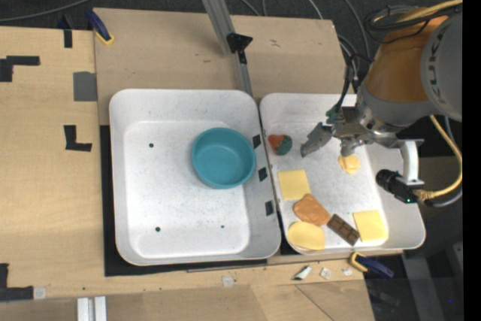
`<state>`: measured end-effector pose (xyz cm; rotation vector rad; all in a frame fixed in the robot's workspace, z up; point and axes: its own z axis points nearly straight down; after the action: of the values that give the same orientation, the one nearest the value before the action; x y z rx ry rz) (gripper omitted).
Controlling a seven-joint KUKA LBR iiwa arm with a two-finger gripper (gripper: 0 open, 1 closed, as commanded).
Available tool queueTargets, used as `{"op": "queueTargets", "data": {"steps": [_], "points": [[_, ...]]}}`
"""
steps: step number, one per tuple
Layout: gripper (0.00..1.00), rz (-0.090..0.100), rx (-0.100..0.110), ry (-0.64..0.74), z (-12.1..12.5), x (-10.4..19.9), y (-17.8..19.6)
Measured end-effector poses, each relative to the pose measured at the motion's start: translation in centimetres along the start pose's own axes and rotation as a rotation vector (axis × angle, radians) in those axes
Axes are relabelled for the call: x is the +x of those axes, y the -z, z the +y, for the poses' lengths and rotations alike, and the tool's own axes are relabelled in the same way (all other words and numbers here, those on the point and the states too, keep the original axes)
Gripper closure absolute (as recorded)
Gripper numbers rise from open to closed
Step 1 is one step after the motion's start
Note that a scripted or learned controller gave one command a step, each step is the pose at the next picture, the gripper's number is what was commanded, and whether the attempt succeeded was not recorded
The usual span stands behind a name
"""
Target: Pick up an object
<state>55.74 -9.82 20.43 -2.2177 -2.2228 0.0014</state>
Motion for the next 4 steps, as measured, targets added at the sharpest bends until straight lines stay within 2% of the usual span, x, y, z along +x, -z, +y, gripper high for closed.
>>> {"op": "queueTargets", "data": {"steps": [1,2,3,4], "points": [[0.00,0.000,0.000,0.000,0.0,0.0,0.0],[0.00,0.000,0.007,-0.001,0.0,-0.1,-6.4],[0.00,0.000,-0.002,-0.001,0.0,0.0,-11.5],[1.00,0.001,0.001,0.000,0.0,0.1,-10.5]]}}
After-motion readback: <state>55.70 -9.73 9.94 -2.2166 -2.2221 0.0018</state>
